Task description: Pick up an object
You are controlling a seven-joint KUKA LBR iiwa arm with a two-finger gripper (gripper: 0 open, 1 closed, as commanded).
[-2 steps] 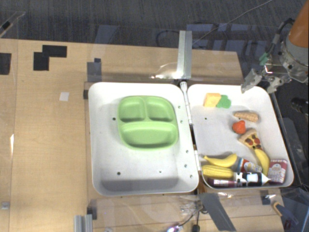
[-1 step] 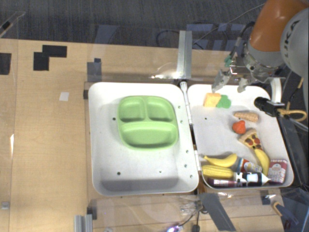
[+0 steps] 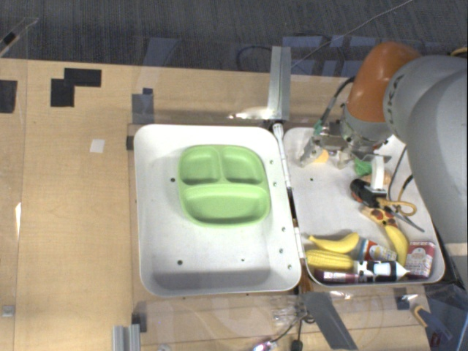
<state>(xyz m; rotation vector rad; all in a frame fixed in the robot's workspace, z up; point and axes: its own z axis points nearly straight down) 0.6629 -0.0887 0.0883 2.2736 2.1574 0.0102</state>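
My gripper (image 3: 326, 154) hangs over the far end of the right bin (image 3: 322, 203), under the orange wrist band. Its two fingers stand apart, open, with bare white bin floor between them. The loose objects lie nearer the camera and to the right: a banana (image 3: 333, 243) and a yellow corn cob (image 3: 329, 259) at the front, a dark bottle (image 3: 365, 271) along the front wall, a second banana (image 3: 397, 240), a red can (image 3: 420, 259) in the front right corner, and scissors (image 3: 390, 211). A small green item (image 3: 362, 168) sits just right of the gripper, partly under the arm.
The left bin (image 3: 157, 218) holds a green divided plate (image 3: 222, 183). A metal post (image 3: 280, 79) rises behind the wall between the two bins. The grey arm (image 3: 431, 115) covers the right bin's far right corner. Cables trail behind the bench.
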